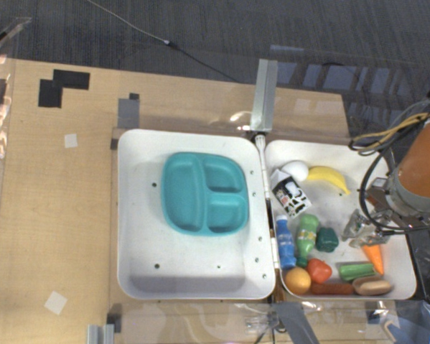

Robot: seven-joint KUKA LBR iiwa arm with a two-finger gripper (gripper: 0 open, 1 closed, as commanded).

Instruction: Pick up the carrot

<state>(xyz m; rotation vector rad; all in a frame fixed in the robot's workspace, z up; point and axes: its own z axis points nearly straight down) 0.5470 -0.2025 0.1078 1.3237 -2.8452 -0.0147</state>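
The carrot (374,257), short and orange, lies near the right side of the right bin (345,156). My gripper (363,231) hangs just above and to the left of it, its metal tip close to the carrot's upper end. Whether the two touch cannot be made out from this height. The arm's orange band (424,168) and black cables stand over the bin's right edge.
The right bin is crowded: a banana (328,179), a white and black bottle (292,190), a blue bottle (285,242), green items (307,234), a tomato (318,269), an orange (298,280), a cucumber (356,270). A teal divided plate (204,192) lies in the left bin (135,264).
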